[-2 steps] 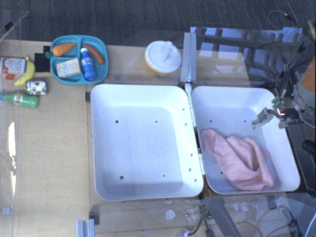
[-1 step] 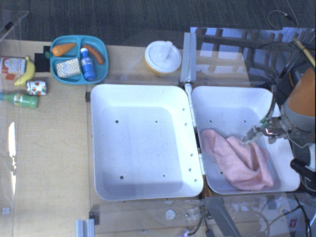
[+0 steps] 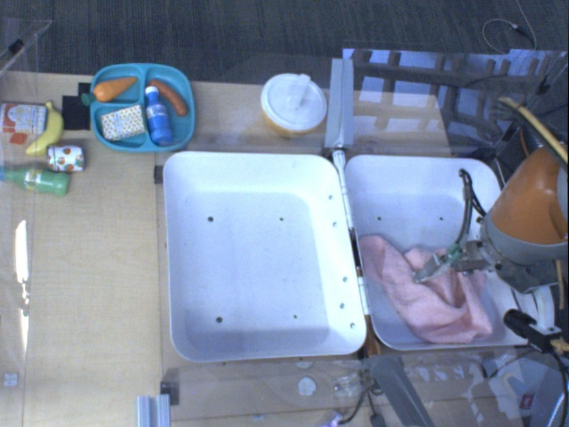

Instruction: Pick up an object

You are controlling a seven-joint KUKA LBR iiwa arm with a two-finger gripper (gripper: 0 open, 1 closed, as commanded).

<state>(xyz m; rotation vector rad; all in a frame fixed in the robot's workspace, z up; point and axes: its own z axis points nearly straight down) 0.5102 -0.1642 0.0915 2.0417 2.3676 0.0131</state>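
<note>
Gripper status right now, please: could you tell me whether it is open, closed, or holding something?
Gripper: down on the pink cloth in the right bin; state cannot be told.

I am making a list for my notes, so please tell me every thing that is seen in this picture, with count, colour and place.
Bins: 2, white, side by side at centre.
Cloth: 1, pink, crumpled in the right bin.
Divided plate: 1, blue, far left, holding toy food and a small blue bottle.
Lidded cup: 1, white over yellow, behind the bins.
Banana: 1, yellow, left edge.
Small can: 1, left edge.
Green bottle: 1, lying at left edge.
Arm: 1, grey and orange, at right.
Gripper: 1, low on the cloth.
</note>
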